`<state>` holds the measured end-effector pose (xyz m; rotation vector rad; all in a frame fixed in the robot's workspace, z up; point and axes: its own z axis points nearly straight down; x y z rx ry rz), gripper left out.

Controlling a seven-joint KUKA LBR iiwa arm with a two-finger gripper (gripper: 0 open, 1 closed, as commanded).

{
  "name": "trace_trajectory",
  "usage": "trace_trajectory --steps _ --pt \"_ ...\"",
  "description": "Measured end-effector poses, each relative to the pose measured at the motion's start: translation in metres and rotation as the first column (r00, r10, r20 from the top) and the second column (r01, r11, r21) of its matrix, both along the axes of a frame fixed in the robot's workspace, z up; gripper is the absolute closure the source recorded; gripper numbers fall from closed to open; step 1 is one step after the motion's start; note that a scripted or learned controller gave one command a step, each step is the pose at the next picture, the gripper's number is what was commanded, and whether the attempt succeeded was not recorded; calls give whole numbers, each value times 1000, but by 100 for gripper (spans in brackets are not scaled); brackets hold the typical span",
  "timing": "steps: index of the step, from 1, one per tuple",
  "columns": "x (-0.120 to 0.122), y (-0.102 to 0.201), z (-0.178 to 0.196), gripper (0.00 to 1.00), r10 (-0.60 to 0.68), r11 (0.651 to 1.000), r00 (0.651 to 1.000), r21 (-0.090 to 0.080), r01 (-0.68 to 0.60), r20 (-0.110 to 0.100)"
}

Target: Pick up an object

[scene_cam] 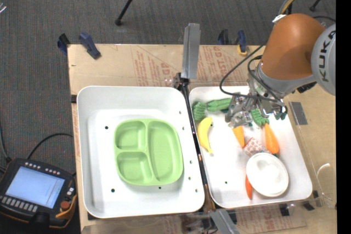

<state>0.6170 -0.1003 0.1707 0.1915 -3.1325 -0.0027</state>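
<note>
Claw (243, 111): low over the right bin (219, 189), upper part, just above an orange carrot (239, 136); can't tell its grip from here.
Banana (205, 133): lying left of the claw.
White bowl (267, 173): bin's lower right.
Left bin (93, 172): green divided plate (148, 152).

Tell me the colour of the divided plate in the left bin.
Light green; the divided plate shows plainly in the camera view.

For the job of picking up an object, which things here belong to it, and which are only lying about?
Belong to the job:
- gripper
- banana
- green toy vegetables
- orange carrots
- white bowl
- right bin

Only lying about:
- green divided plate in the left bin
- teach pendant
- blue clamps
</note>
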Motion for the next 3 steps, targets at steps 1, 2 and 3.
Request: trace_trajectory --steps 1,2,3 --pt "-64 -15 -70 100 107 994 994 3 -107 -4" --pt "-61 -15 -66 0 108 994 994 0 -108 3" --pt "13 -12 -84 0 163 987 987 1 -163 5"
